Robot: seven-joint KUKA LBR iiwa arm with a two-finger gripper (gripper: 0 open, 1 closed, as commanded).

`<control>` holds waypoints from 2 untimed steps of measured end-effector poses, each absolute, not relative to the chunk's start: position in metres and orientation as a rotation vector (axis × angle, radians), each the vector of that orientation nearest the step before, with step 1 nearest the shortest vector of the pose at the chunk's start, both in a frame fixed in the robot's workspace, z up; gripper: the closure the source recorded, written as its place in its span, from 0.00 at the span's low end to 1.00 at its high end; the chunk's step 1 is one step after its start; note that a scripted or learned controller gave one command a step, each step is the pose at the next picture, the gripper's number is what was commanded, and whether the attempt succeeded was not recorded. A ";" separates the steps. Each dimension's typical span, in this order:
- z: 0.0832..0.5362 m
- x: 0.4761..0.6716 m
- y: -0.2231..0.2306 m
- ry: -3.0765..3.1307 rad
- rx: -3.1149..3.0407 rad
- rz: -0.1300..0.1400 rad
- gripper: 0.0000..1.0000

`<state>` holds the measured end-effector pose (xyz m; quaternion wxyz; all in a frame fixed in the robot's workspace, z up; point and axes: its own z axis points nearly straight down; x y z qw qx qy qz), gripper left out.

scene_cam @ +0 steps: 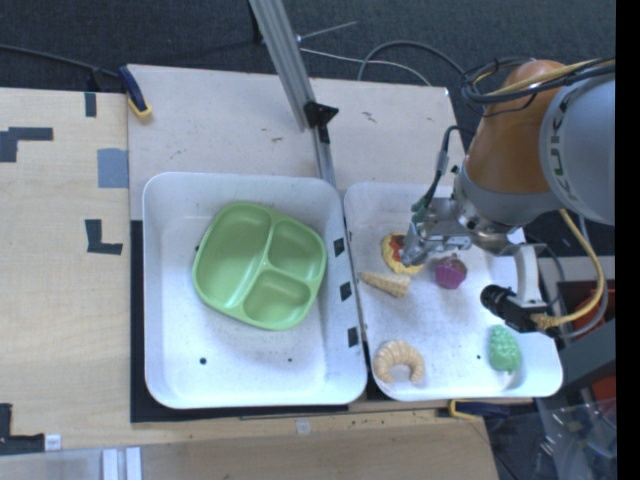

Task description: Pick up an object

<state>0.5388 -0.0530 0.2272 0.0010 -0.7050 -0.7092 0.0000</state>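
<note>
Objects for picking are all in the right-hand shallow white plastic bin [545, 373]: a small yellow-and-red round toy food piece [397, 252] right under the gripper [418, 245], a dark purple round fruit-like toy [449, 272] just beside it, a tan ridged cone-shaped piece [386, 283], a beige croissant-shaped toy [400, 361] near the front edge, and a green lumpy plastic piece [503, 349] in the front right corner. The gripper sits low over the yellow-and-red piece, but I can't tell how wide it is or if it has anything (too much wrist in the way). The left white bin [170, 368] holds a light green divided plastic plate [260, 265]. Both bins rest on a pale wooden bench top [60, 298], with dark carpet [100, 18] behind and a grey metal pole [285, 48] slanting in.
</note>
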 end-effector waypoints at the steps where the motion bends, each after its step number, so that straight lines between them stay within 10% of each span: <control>1: 0.226 0.541 -0.004 -2.227 -2.212 0.000 1.00; 2: 0.225 0.566 0.048 -2.229 -2.212 -0.001 1.00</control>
